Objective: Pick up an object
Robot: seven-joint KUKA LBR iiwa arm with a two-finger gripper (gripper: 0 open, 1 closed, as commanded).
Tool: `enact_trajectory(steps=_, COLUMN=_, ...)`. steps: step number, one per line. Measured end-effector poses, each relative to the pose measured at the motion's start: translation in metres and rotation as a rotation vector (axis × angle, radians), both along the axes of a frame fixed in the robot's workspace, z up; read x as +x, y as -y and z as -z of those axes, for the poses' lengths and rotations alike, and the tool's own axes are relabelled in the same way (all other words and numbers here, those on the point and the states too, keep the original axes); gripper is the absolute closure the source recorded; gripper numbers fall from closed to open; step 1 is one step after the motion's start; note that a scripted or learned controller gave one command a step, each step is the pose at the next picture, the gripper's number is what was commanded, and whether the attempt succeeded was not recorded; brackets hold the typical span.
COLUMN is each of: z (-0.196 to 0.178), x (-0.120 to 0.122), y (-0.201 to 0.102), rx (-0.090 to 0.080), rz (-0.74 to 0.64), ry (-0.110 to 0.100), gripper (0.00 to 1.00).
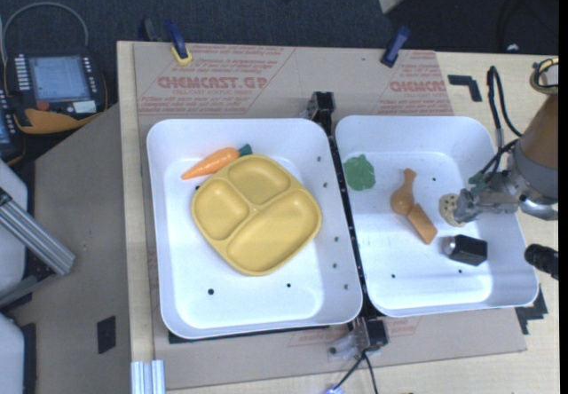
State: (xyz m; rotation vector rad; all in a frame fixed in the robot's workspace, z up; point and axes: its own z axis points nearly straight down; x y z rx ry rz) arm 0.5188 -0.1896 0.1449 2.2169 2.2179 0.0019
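Observation:
My gripper (459,206) hangs low over the right side of the right bin (426,295), at the end of the grey arm that comes in from the right. A tan, drumstick-shaped toy (414,204) lies just to its left, a small gap away. A small black block (466,249) sits just below the gripper on the bin floor. A green lumpy toy (359,172) rests at the bin's upper left. In the left bin (266,308), an orange carrot (209,162) lies against the top edge of a yellow divided plate (256,213).
The two bins meet at a black divider (342,206) on a cardboard-covered bench. Blue clamps (394,45) hold the board at the back. The bottom of the right bin is bare white floor. A control pendant (55,86) sits off the bench at far left.

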Motion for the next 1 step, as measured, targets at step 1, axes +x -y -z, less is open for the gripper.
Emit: enact_trajectory(steps=1, z=-0.0413, x=-0.0032, y=0.0034, rx=0.002, rz=0.000, ry=-0.003, gripper=1.00)
